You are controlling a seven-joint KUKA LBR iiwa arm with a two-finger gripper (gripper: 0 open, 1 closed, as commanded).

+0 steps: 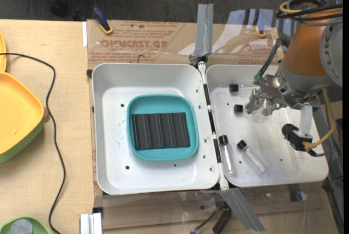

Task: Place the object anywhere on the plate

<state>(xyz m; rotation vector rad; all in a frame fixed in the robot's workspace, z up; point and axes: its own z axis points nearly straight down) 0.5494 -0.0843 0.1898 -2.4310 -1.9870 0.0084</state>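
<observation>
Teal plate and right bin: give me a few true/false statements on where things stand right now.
1. The teal plate sits in the left bin. True.
2. A clear vial with a black cap lies on the plate. False: it lies in the right bin.
3. The tool is over the right bin. True.
4. The plate carries an orange ball. False: it shows just its dark ribbed centre.
5. A black cable crosses the wooden bench. True.

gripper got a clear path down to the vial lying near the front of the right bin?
Probably yes. The vial lies flat on the bin floor, apart from the second vial by the divider, with nothing over it. The gripper hovers behind it.
</observation>
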